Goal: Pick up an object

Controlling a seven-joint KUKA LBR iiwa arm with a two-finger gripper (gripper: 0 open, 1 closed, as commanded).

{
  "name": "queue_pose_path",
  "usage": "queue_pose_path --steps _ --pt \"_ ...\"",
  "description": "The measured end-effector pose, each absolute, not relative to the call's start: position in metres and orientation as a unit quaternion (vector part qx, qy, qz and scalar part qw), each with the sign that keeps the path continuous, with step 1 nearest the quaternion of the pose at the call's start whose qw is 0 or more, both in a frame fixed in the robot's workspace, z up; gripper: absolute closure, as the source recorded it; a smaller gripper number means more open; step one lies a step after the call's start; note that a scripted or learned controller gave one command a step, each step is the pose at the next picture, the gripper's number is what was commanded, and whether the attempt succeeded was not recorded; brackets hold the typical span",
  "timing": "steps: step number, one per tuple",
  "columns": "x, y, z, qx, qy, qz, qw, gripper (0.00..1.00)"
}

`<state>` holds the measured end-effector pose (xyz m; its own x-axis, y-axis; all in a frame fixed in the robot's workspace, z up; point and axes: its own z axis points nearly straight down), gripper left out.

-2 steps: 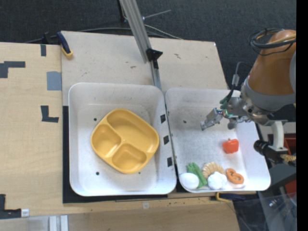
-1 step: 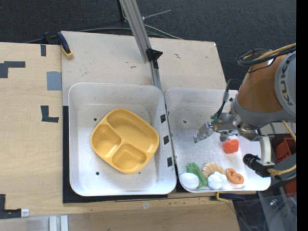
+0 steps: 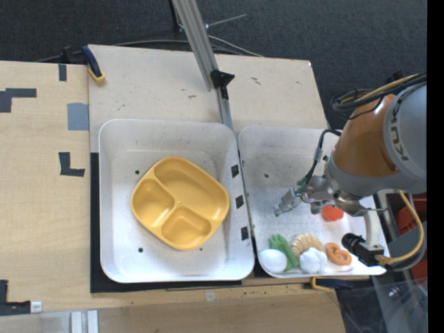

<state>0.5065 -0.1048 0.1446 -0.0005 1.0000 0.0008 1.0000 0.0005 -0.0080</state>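
Note:
My gripper (image 3: 286, 204) hangs over the middle of the right bin (image 3: 277, 148), pointing left and down, above bare bin floor. Several small objects lie along that bin's near edge: a white egg-shaped piece (image 3: 272, 260), a green piece (image 3: 280, 245), a tan ridged piece (image 3: 306, 242), a white lump (image 3: 313, 259) and an orange ring (image 3: 338, 254). A red-orange object (image 3: 333, 214) sits just right of the gripper, partly under the wrist. None of them touches the gripper.
The left bin (image 3: 118, 186) holds a yellow divided plate (image 3: 180, 202). A raised wall (image 3: 238, 186) separates the two bins. A slanted metal pole (image 3: 198, 40) stands behind them. The arm's grey and orange body (image 3: 374, 151) covers the right bin's right side.

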Motion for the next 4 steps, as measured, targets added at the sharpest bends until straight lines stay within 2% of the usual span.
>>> queue_pose_path --steps 1,2,4 --pt "0.505 -0.104 0.091 -0.707 -0.707 0.0021 0.003 0.0" --pt "0.506 -0.103 0.103 -0.706 -0.708 0.0011 0.002 1.0" --pt "0.497 -0.1 0.204 -0.706 -0.708 -0.0011 -0.002 1.0"
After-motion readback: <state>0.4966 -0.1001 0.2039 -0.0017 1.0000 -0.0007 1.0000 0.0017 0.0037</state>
